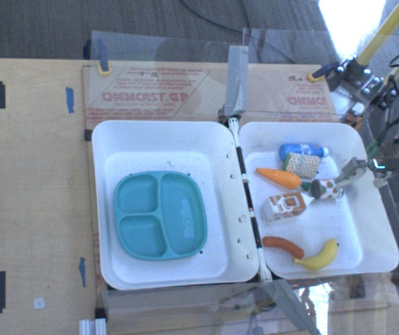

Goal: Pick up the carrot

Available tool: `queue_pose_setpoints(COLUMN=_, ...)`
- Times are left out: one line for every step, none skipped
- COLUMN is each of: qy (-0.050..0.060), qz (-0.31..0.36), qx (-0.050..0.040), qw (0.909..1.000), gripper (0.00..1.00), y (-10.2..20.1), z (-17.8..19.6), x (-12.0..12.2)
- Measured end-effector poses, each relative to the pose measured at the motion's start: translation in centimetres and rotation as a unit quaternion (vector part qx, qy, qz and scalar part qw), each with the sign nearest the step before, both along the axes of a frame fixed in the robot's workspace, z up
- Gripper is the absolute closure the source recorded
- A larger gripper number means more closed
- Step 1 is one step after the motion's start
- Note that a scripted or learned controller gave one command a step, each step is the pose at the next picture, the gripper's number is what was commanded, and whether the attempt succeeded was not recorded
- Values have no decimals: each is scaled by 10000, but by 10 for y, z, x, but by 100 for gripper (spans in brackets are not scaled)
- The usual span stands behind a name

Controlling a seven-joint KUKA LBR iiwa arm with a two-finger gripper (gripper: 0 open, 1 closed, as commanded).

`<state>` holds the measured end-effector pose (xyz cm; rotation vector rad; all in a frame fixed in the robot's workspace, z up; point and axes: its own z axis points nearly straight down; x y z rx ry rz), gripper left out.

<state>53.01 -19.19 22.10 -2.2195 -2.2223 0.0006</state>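
Reaching in from the right edge of the frame, the grey metal pincer [353,169] hung low over the right shallow white bin [377,246]; whether it was open or closed could not be told. Just left lay a small multicoloured toy [325,189], then the tapered orange carrot [279,178], loose on the bin floor beside a speckled cracker box [302,164], probably scattered for picking.

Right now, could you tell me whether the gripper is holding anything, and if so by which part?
It cannot be told: the gripper sits low in the right bin beside the carrot, whose body lies clear of it.
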Motion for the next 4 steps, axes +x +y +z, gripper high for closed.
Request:
queue_pose_setpoints(qy=-1, qz=1125, qx=1, qw=9937, gripper=0, y=63, z=-109, x=61)
queue_pose_setpoints(qy=122, qz=2231, qx=14, qw=9747, gripper=0, y=78, z=-134, x=86)
queue_pose_setpoints(qy=-19, qz=2244, qx=-21, qw=9745, gripper=100, y=80, z=-122, x=93)
queue_pose_setpoints(qy=-25, qz=1640, qx=-11, qw=9865, gripper=100, y=122, z=-16, x=132)
